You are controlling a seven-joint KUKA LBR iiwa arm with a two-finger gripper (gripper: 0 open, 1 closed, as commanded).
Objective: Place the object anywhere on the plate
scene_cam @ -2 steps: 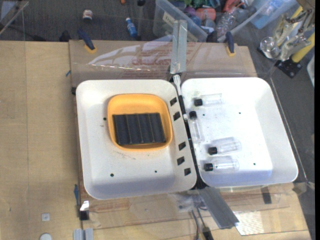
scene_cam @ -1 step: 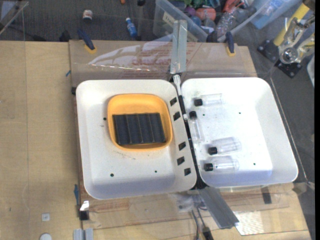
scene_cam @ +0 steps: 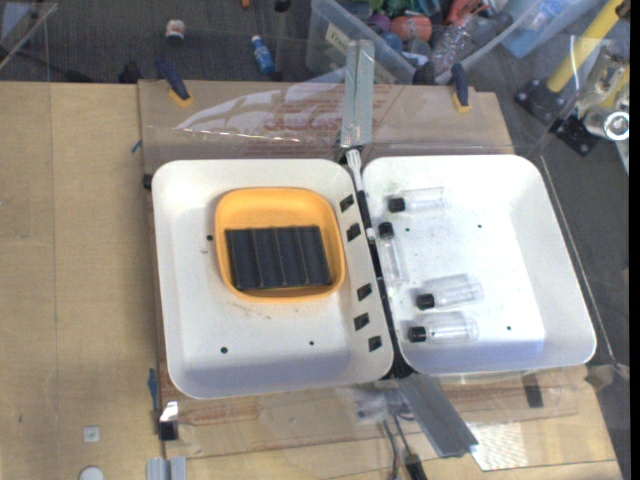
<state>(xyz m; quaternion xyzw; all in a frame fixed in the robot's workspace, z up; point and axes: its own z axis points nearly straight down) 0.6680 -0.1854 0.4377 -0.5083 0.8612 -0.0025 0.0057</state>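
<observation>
Vials are lying in the right bin point(scene_cam: 560, 268), four of them, clear with black caps, and I am taking one of these as the object to move. The nearest vial point(scene_cam: 445, 330) is resting at about 7 o'clock of that bin, cap pointing to 9. A second vial point(scene_cam: 452, 293) is lying just beyond it, near but apart. A third vial point(scene_cam: 388, 253) is lying along the divider at 9 o'clock, and a fourth vial point(scene_cam: 418, 201) is sitting at 11 o'clock.

They are looking light, stiff, smooth and round, so they are likely to roll or slip. Pinching across the middle of the barrel, square to its length, is seeming safest. The one against the divider is leaving little room on one side.

In the left bin point(scene_cam: 190, 298) the orange plate point(scene_cam: 225, 218) is sitting at centre, carrying a dark ridged block point(scene_cam: 280, 258) that is covering most of its floor. Bare rim is remaining toward 12 o'clock.

How the gripper is standing, I cannot tell.

Farthest, a tub of toys point(scene_cam: 420, 8) is sitting beyond the bench.
</observation>
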